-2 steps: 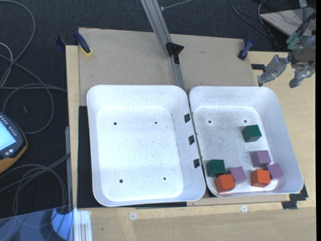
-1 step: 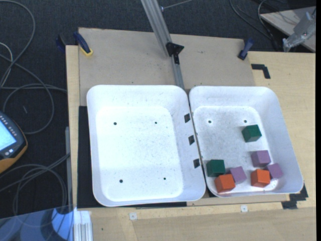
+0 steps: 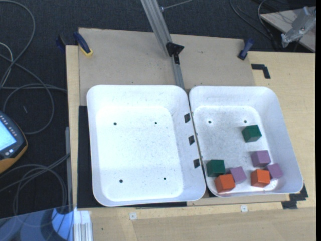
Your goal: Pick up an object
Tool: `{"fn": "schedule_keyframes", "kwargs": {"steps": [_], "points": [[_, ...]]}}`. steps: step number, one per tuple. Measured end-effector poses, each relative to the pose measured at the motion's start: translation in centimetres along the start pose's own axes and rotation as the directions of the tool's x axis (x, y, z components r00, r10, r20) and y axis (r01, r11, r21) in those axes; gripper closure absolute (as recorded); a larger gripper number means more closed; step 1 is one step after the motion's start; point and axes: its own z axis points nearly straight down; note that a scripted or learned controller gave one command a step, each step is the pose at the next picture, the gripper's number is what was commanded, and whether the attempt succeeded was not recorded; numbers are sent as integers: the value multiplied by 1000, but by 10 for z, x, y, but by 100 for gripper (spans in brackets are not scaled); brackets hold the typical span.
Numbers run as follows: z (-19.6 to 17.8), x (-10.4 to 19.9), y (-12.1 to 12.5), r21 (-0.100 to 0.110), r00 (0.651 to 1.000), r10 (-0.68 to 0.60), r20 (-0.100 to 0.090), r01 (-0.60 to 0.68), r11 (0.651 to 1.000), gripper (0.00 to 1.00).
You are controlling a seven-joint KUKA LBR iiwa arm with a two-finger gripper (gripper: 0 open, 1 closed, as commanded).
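right bin (image 3: 281, 115) | blocks: 2 green (image 3: 251, 133), 3 purple (image 3: 260, 157), 2 orange (image 3: 225, 183) | near front

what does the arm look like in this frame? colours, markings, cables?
At the view's upper right edge sits a small, pale grey, metallic-looking piece with an angular outline, probably the gripper. It is too small and blurred to tell markings or cables on it.

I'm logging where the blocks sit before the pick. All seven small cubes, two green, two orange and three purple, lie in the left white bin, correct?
Not quite: the camera view shows them in the right shallow white bin, not the left. The count holds: two green cubes, two orange cubes, and three purple cubes.
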Motion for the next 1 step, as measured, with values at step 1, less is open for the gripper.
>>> {"fn": "schedule_keyframes", "kwargs": {"steps": [1], "points": [[0,-14,26,1,1000,1,0,-1,1000,0]]}}
